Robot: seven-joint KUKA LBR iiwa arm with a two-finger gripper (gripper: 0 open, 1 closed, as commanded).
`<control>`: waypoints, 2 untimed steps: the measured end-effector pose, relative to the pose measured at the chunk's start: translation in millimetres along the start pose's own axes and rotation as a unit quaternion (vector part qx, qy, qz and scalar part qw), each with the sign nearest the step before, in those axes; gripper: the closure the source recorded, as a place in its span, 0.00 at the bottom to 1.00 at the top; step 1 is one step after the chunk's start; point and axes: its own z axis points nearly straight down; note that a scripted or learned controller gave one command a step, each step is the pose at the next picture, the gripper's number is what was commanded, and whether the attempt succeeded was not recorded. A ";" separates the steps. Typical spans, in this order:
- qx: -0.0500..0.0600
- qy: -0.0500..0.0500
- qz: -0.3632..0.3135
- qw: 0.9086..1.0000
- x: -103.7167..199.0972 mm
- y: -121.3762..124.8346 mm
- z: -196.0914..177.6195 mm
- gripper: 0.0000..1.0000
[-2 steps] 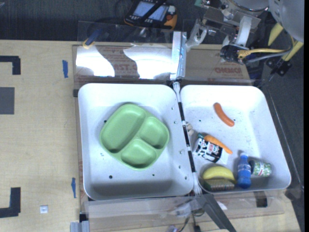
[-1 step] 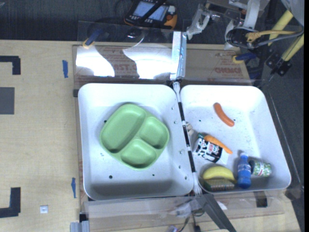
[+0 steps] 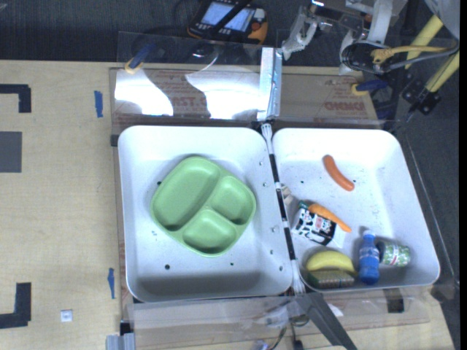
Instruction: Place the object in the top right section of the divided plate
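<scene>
A green divided plate (image 3: pixel 204 204) with three sections lies in the left bin (image 3: pixel 146 268). Its top right section (image 3: pixel 235 195) holds nothing. The loose objects sit in the right bin (image 3: pixel 379 159): an orange sausage (image 3: pixel 338 173), a carrot (image 3: pixel 330 215) resting on a black-and-white carton (image 3: pixel 314 227), a banana (image 3: pixel 328 259), a blue bottle (image 3: pixel 368 257) and a green can (image 3: pixel 395 254). My gripper (image 3: pixel 298 41) hangs high beyond the bins' far edge, above the back of the bench and apart from every object.
A metal divider (image 3: pixel 277 195) separates the two bins. A clear shiny panel (image 3: pixel 190 86) stands behind the left bin. Cables and yellow fittings (image 3: pixel 408 49) crowd the top right. A dark flat item (image 3: pixel 332 278) lies under the banana.
</scene>
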 end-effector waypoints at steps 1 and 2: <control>0.000 0.000 0.000 1.000 0.0 0.0 0.0 0.00; 0.001 0.000 -0.043 0.999 -32.5 -67.6 0.1 0.00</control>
